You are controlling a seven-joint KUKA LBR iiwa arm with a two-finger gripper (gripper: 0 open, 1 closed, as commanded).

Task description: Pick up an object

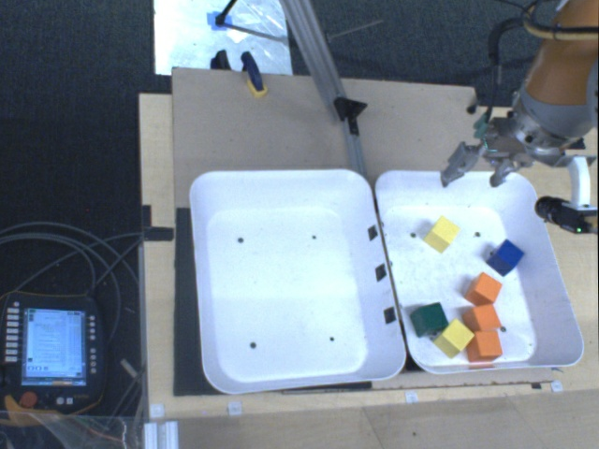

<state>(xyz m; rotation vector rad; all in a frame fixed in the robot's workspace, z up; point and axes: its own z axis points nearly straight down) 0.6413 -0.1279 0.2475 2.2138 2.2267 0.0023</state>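
While the gripper (476, 168) hangs with spread, bare fingers over the right bin's (552, 279) far edge, the blocks lie below: nearest, a yellow cube (442, 234).

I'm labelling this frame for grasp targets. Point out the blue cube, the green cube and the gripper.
blue cube (505, 256), camera view, top face.
green cube (430, 319), camera view, top face.
gripper (476, 169), camera view, midway between the fingertips.

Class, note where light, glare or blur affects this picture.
Camera view: glare on the shiny sheet at top; even light in the white bins, soft shadows under the blocks such as the blue block; the gripper looks slightly blurred.
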